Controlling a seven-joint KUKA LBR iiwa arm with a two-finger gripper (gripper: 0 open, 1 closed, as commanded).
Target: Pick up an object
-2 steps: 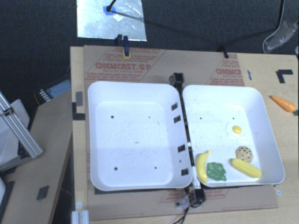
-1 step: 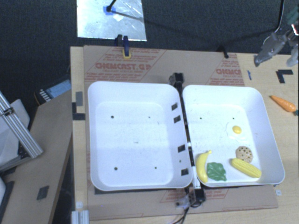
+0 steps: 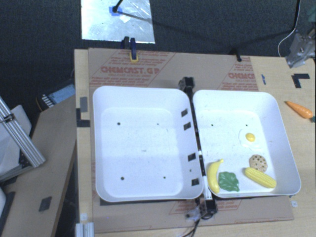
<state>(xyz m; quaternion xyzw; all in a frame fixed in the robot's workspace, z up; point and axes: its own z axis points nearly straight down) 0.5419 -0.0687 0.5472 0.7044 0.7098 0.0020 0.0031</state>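
The right bin point(image 3: 224, 120) holds several toy foods near its front right corner. A fried egg point(image 3: 250, 137) lies by the right wall, with a round cookie point(image 3: 257, 162) below it. A yellow corn cob point(image 3: 260, 177) rests at the front wall. A banana point(image 3: 214, 176) and a green leaf point(image 3: 228, 181) lie side by side at the front left. The gripper point(image 3: 302, 47) shows as a grey metal piece at the upper right edge, well behind the bin and away from every object.
The left bin point(image 3: 140, 142) sits beside the right one, joined by black clips. An orange carrot point(image 3: 299, 109) lies on the bench outside the right bin. A foil sheet point(image 3: 117, 14) lies on the dark floor behind, and a clamp point(image 3: 132, 48) grips the bench's back edge.
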